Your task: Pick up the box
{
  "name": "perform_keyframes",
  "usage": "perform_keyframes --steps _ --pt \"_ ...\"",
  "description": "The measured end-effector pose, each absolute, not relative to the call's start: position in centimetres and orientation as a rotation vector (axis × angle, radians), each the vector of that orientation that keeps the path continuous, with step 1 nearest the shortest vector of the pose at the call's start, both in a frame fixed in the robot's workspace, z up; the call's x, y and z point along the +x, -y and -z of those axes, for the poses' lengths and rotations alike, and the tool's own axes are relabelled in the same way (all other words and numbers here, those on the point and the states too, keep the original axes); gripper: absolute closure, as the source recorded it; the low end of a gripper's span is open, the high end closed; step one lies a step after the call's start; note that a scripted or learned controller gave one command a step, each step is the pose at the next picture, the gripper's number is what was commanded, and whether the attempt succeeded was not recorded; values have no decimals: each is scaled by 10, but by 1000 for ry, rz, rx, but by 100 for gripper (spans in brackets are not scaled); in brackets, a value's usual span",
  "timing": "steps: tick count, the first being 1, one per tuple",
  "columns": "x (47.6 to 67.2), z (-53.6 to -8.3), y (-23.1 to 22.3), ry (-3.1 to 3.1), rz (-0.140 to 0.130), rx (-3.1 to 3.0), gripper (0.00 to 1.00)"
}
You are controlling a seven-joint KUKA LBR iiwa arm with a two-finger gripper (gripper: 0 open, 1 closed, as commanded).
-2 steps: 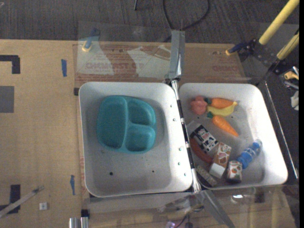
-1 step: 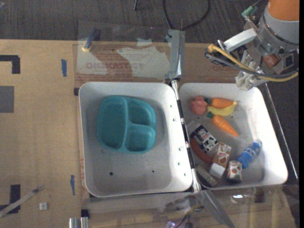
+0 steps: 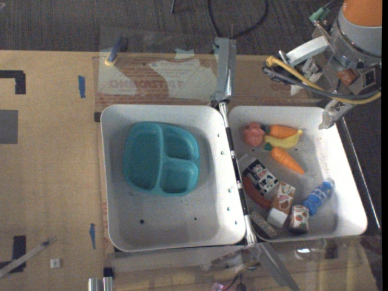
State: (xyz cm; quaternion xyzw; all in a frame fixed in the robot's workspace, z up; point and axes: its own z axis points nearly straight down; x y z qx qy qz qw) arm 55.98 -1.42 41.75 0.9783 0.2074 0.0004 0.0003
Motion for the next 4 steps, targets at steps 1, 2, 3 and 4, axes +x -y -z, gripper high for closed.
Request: perform_keyframes --steps 1,2,3,4 --pt "560 -418 14 -651 -1 3073 0" --pt "561 -427 16 -647 -3 3073 100" --pt "560 -427 16 -646 -2 3073 0" --pt "517 -264 -113 -307 2 3127 0"
